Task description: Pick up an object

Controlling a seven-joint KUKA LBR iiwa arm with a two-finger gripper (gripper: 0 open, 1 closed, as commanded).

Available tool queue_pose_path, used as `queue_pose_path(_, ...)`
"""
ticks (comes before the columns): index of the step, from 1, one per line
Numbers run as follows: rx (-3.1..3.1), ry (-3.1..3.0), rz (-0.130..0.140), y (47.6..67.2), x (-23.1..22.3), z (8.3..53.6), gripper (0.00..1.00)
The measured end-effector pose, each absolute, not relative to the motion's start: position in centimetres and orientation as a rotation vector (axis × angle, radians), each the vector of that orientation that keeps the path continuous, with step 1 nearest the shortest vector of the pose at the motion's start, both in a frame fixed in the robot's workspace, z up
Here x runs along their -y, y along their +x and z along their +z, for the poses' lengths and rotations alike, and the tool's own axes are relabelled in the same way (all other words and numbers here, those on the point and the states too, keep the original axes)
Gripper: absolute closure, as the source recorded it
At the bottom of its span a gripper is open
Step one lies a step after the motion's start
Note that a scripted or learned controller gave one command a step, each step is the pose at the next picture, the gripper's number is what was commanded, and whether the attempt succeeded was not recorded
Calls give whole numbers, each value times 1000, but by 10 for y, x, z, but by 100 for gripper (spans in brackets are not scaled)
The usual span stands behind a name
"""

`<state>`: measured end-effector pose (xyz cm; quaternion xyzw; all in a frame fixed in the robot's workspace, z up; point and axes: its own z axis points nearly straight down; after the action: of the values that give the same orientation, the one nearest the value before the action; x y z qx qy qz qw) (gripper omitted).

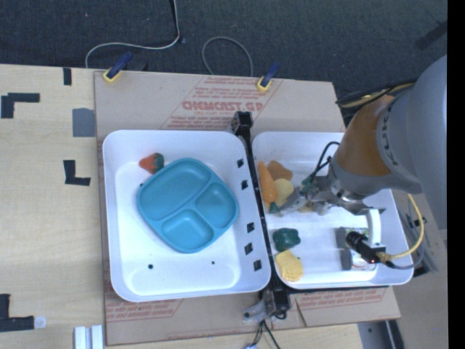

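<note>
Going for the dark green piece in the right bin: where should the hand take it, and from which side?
Probably straight down from above, closing across the green piece at its narrower middle. It lies flat on the right bin floor, apart from the yellow corn-like piece just below it, so the fingers have room on both sides.

Lighting even and fairly bright, diffuse from overhead. White bins [116, 217] read near-saturated, with little surface detail on their floors. Soft, short shadows under the blue tray [187, 203] and along the bin walls. Overall focus slightly soft; compression noise visible on the dark carpet [290, 20]. Arm [429, 122] at right edge blurred, looming large.
</note>
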<state>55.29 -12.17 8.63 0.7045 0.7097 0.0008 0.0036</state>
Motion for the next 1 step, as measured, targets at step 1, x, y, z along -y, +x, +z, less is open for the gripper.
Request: queue_pose_path(1, -2235, 2217, -32, 602, 104, 88, 0)
